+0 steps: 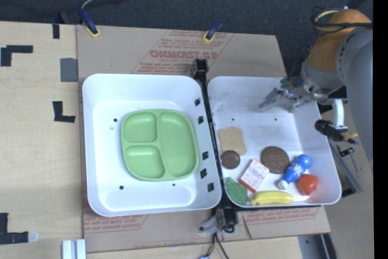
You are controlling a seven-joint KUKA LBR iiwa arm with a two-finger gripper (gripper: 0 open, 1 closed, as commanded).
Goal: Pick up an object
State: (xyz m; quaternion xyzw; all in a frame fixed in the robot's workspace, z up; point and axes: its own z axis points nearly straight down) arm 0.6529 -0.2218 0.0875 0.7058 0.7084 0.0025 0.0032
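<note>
- Lying nearest the camera is a yellow banana (pixel 272 197), by the front wall of the right bin (pixel 254 94), with a green toy (pixel 236 190) touching its left end.
- Sitting just behind the banana are a red ball (pixel 308 184), a blue bottle (pixel 295 169), a brown cookie (pixel 274 159) and a small box (pixel 253 176).
- Looking at it, the banana seems light, hard and smooth; I would be grabbing it across its middle.
- Hanging over the bare back part of that bin is the gripper (pixel 284 99), well away from the banana, with its fingers spread apart and holding nothing.
- Crowding the banana are the front wall and its neighbours, leaving little room.
</note>
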